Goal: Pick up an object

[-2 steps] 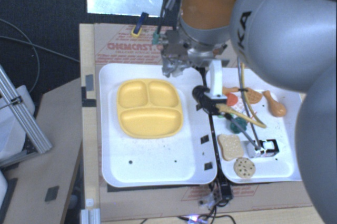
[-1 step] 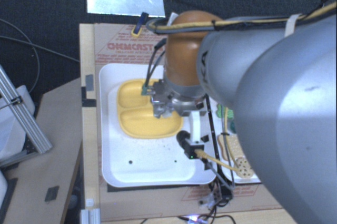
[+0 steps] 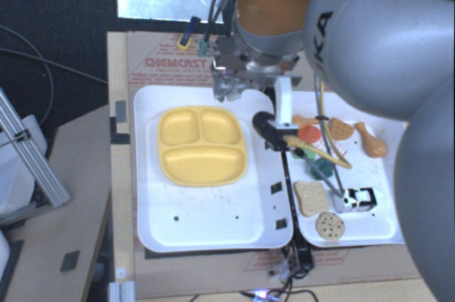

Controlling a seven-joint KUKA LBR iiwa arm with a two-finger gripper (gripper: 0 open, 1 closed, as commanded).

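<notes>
At the near edge of the right bin (image 3: 387, 231) a round cookie (image 3: 330, 226) is seen, and just behind it a slice of toast (image 3: 311, 197). Beside them, to the right, a small black and white toy (image 3: 359, 200) is placed. Further back, a green utensil (image 3: 320, 164) and a yellow stick (image 3: 321, 150) are laid across each other near the divider between the bins. Behind these a red round piece (image 3: 310, 133), a waffle-like piece (image 3: 340, 128) and a tan drumstick (image 3: 371, 141) are found.

In the left bin (image 3: 206, 226) a yellow divided plate (image 3: 202, 146) is lying flat.

The gripper (image 3: 229, 87) is held over the far edge of the left bin, just behind the plate. Whether the jaws are spread or pressed together cannot be told, and no object is seen between them. The worktop (image 3: 78, 151) is seen at the left of the bins.
</notes>
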